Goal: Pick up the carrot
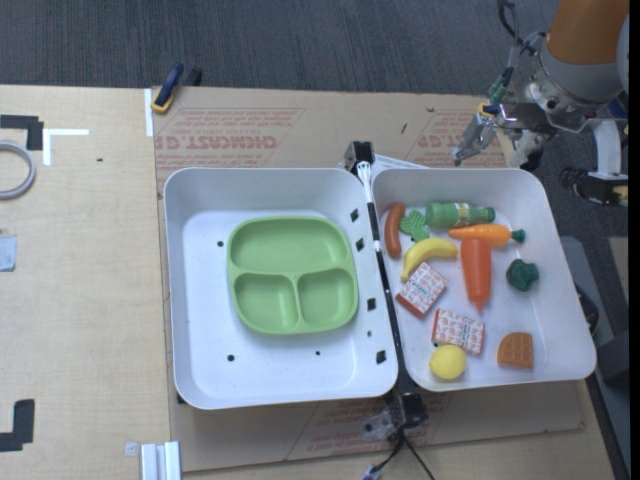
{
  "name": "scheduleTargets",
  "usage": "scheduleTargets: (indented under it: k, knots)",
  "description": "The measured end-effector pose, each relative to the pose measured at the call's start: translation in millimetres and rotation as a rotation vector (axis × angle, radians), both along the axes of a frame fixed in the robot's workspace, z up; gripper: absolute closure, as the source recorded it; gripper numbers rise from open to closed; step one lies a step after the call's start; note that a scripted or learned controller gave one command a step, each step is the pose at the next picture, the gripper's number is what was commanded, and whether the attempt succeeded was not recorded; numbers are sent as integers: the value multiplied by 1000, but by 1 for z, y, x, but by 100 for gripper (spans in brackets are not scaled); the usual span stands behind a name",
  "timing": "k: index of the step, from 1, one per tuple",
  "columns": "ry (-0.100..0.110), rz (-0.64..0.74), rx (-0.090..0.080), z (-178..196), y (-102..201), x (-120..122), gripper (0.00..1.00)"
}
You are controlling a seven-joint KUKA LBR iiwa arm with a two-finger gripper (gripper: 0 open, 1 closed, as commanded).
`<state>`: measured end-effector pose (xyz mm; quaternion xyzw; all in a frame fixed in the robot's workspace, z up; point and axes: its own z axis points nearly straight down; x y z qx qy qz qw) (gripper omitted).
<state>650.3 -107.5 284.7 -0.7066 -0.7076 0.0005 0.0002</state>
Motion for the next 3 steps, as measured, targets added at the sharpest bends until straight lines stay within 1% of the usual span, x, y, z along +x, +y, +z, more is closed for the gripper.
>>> scheduleTargets:
  k: [1, 2, 3]
  knots:
    - [0, -140, 0, -101, -26, -69, 0]
    - [-2, 37, 0, -158, -76, -23, 0]
    - [-2, 313, 0, -192, -62, -29, 0]
